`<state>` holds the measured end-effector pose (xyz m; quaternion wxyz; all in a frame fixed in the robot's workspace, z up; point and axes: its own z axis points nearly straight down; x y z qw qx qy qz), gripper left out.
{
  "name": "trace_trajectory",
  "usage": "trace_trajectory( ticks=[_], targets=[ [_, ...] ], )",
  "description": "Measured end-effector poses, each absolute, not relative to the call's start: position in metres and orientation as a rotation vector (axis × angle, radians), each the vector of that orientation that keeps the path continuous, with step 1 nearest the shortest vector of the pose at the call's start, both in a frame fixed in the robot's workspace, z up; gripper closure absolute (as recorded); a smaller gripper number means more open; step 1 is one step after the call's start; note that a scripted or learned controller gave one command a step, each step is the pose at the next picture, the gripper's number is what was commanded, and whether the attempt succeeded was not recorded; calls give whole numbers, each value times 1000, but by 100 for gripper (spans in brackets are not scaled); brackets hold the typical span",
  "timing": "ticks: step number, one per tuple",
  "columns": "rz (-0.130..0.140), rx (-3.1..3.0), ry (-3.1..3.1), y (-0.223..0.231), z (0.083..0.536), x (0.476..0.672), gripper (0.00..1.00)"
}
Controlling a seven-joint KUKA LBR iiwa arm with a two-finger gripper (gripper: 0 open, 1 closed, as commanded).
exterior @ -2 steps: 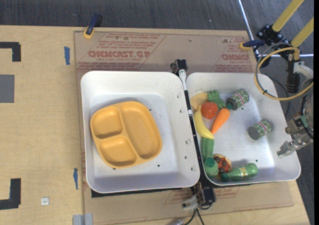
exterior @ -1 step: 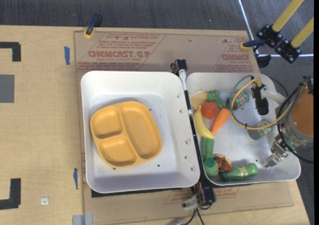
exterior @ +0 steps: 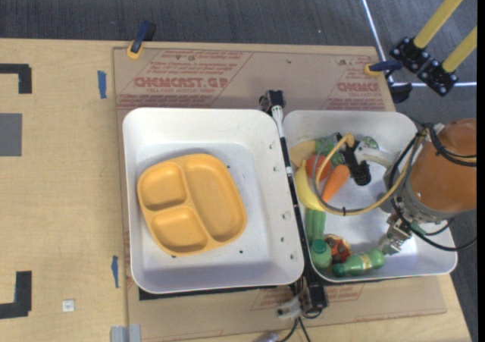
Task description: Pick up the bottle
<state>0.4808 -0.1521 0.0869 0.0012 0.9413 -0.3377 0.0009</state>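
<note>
Reaching in from the right of the frame with the grey arm (exterior: pixel 443 174), over the right bin (exterior: pixel 436 257). Hovering with the fingers (exterior: pixel 394 236) in the lower right part of this bin; not being possible to tell if released or clenched. Lying on its side along the lower wall of the right bin, the green bottle (exterior: pixel 364 261), just left of and below the fingers. Resting near it, a banana (exterior: pixel 305 190) and a carrot (exterior: pixel 333 181). Sitting in the left bin (exterior: pixel 144 132), a yellow divided plate (exterior: pixel 191 202).
</note>
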Motion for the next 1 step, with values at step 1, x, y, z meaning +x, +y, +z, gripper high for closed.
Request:
trace_trajectory(
  ticks=[1],
  targets=[
    [5,3061,-715,-111,87,516,100]
  ],
)
